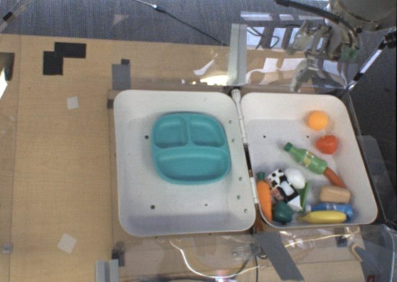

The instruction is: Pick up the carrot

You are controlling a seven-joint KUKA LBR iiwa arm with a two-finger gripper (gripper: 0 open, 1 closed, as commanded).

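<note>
Carrot (264, 200) sits at the near-left corner of the right bin (282, 113), tight vs. the wall, long axis running near-to-far, a black-and-white toy (286, 183) touching its right side. Green bottle (306, 158) is mid-bin. My pincer (322, 48) hangs past the far rim, well apart, diagonally opposite; wide or narrow, can't tell w/ the blur.

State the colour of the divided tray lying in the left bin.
Teal, a blue-green, on the divided tray, seen in the camera view.
</note>
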